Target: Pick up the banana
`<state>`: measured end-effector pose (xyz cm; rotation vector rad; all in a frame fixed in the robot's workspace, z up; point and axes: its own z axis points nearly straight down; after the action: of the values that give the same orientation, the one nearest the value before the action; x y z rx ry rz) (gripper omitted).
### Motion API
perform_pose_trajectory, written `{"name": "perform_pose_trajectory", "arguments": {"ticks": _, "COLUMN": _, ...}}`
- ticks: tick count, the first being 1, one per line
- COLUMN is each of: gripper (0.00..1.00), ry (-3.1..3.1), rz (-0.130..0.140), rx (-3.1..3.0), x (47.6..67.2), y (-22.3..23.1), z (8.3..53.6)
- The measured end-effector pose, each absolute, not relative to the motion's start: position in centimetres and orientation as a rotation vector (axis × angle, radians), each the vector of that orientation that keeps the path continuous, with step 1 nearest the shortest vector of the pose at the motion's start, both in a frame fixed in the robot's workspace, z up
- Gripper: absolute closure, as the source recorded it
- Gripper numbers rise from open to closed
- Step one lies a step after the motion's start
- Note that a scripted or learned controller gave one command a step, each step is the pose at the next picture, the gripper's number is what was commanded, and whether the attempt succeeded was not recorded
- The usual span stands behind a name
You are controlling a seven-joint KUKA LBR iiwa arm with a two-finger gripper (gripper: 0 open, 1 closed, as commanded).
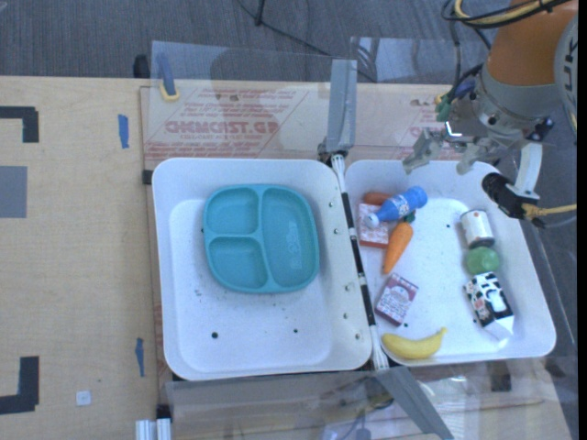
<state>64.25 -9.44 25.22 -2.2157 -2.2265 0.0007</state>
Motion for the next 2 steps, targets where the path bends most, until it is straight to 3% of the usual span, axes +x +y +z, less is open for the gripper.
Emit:
{"name": "perform_pose_trajectory", "arguments": {"ticks": 1, "gripper": 0.0, "ry": -2.454, "rz": 0.001, "rx": -1.958, "x": 60.9, "y": -4.8, "z": 18.5}}
{"name": "perform_pose_trajectory", "arguments": {"ticks": 2, "gripper": 0.0, "ry": -2.438, "rz": -0.002, "rx": -1.984, "x": 59.1, "y": -11.1, "z": 9.2}}
